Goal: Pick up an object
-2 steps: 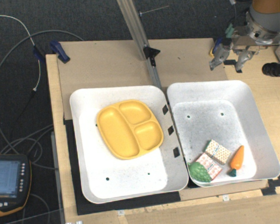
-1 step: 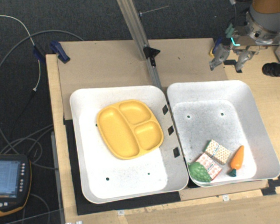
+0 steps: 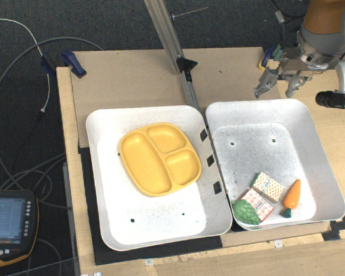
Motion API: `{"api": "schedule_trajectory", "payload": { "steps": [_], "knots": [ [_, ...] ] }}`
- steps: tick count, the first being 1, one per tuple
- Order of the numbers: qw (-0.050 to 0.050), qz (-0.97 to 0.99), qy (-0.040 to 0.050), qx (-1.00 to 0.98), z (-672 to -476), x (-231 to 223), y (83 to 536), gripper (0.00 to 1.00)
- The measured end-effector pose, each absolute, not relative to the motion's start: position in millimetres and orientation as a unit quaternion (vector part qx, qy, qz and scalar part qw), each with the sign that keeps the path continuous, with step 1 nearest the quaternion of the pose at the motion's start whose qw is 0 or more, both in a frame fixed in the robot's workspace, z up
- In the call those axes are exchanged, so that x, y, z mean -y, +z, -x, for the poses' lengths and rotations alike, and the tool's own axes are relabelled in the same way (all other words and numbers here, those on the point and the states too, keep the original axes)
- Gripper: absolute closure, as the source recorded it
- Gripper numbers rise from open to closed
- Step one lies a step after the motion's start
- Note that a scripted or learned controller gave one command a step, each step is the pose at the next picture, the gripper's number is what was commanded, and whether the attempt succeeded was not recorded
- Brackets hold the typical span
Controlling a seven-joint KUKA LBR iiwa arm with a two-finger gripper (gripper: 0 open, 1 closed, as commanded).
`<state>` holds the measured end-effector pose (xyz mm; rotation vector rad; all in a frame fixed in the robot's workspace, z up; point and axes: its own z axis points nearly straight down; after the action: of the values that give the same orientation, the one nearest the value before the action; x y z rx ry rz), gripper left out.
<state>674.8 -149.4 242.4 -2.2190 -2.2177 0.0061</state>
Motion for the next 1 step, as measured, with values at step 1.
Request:
{"api": "schedule_trajectory", "payload": {
  "steps": [1],
  "knots": [
    [0.003,0.707,0.0025,0.707,-671.3,152.4,179.6,0.0]
  ]
}}
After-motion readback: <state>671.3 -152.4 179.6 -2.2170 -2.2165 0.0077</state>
